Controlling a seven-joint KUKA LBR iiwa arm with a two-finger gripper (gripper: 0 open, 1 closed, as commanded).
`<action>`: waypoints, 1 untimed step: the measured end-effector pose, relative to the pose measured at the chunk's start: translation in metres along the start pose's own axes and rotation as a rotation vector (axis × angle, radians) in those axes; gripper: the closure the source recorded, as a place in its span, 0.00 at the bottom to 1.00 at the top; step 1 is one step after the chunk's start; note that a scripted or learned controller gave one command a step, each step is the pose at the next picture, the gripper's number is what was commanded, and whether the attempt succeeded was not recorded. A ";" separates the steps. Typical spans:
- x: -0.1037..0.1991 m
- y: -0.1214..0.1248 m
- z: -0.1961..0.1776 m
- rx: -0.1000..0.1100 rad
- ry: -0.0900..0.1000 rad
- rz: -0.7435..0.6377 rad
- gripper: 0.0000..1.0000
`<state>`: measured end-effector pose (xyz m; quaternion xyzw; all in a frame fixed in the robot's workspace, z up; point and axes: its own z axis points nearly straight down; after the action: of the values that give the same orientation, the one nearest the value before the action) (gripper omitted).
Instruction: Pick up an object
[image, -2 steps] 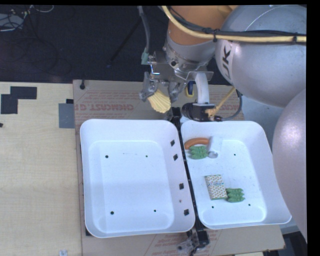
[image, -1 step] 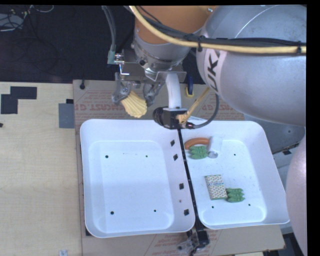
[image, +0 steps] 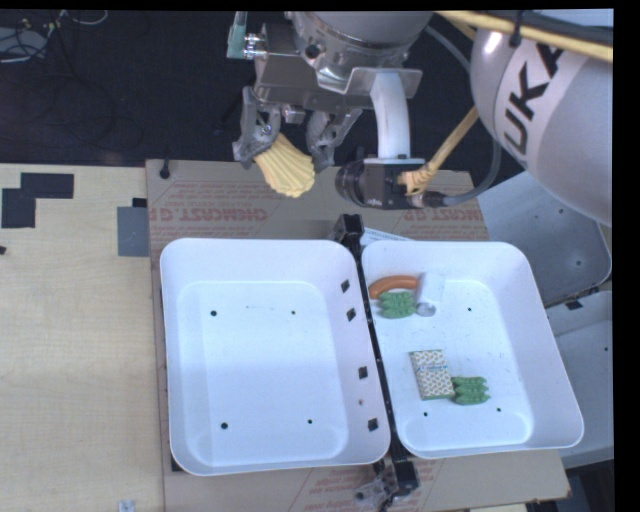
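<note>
Overhead view of the bench at the lifted stage of the pick. We found the gripper (image: 288, 150) raised at the twelve o'clock edge of the scene, well above the two bins, its two fingers closed on a pale yellow ridged object (image: 286, 168). The object sat between the fingertips and hung clear of any surface, so we judged the grasp and the lift as done; what remained, as far as we could tell, was only to keep the hold secure. The object looked shell-like or fan-shaped, cream-yellow, with parallel ribs running across its face, and it protruded below and toward four o'clock of the fingers. It appeared light and rigid, though we could not confirm the material. The left bin (image: 180, 300) lay toward seven o'clock of the gripper. The right bin (image: 540, 330) lay toward four o'clock and held an orange curved piece (image: 392, 284) touching a green piece (image: 396, 305), and farther toward six o'clock a speckled square block (image: 431, 373) just beside a second green piece (image: 470, 390)
</note>
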<state>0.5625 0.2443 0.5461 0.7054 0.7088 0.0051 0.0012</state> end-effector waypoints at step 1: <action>0.001 0.001 0.000 0.017 -0.010 -0.006 1.00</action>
<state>0.5631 0.2456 0.5465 0.7032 0.7109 -0.0044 -0.0015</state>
